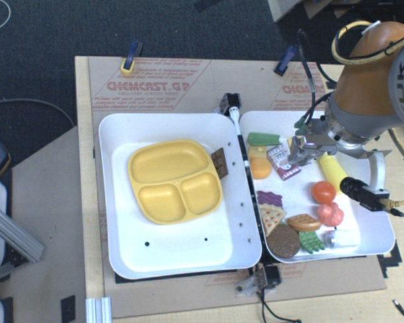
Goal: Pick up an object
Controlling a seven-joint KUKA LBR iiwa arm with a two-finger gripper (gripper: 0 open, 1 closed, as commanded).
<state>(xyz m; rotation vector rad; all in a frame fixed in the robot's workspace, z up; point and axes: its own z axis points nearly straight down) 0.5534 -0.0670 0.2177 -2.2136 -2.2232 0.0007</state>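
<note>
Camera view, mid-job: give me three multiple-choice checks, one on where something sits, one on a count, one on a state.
1. Where is the yellow divided plate?
A. In the left bin
B. In the right bin
C. On the cardboard outside the bins

2. How many compartments does that plate have?
A. Two
B. Three
C. Five

3. Where is the tool right now?
A. Over the left bin
B. Off the bench
C. Low over the right bin, by the small printed packet

Answers:
1 A, the plate lies on the left bin's floor.
2 B, one long section and two smaller ones.
3 C, it sits among the toy food beside the packet.
</note>
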